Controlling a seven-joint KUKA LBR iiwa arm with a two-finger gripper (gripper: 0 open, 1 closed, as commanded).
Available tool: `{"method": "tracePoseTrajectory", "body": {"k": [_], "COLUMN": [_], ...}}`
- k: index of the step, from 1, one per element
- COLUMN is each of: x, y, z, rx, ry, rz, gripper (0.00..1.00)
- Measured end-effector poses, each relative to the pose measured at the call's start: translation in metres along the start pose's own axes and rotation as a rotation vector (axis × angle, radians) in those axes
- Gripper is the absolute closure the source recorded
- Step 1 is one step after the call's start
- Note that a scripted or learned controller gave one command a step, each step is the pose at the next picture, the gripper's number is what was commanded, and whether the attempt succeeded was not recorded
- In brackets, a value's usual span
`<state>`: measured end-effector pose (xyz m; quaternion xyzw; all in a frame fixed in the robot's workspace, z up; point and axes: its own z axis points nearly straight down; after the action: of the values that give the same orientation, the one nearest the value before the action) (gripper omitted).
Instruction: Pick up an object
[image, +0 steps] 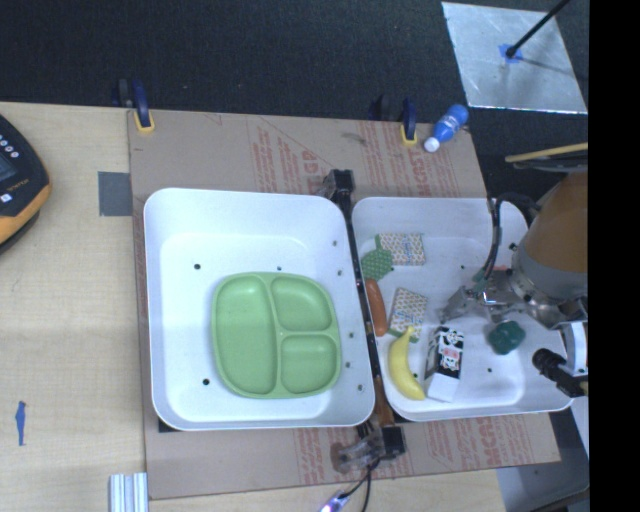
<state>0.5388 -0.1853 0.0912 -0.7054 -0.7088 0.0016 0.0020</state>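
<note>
The right bin (400, 215) holds several small objects. A yellow banana (402, 366) lies near its front left, next to a black-and-white carton (447, 358). An orange carrot-like stick (375, 305) lies along the left wall, with a green piece (377, 264) just behind it. Two patterned squares (403, 248) (408, 306) lie in the middle. A teal object (506, 336) sits toward the right. My gripper (476, 299) hangs low over the middle right of this bin, just left of the teal object and behind the carton. I see nothing held in it.
The left bin (175, 220) holds a green divided plate (276, 334). The grey arm with its orange band (562, 228) covers the right bin's right side. A blue-and-white bottle (446, 128) lies on the bench behind the bins.
</note>
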Motion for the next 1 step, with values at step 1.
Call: {"method": "tracePoseTrajectory", "body": {"k": [1], "x": [-0.0269], "y": [0.0821], "z": [-0.0016], "rx": [-0.004], "ry": [-0.001], "rz": [0.000], "gripper": [0.00]}}
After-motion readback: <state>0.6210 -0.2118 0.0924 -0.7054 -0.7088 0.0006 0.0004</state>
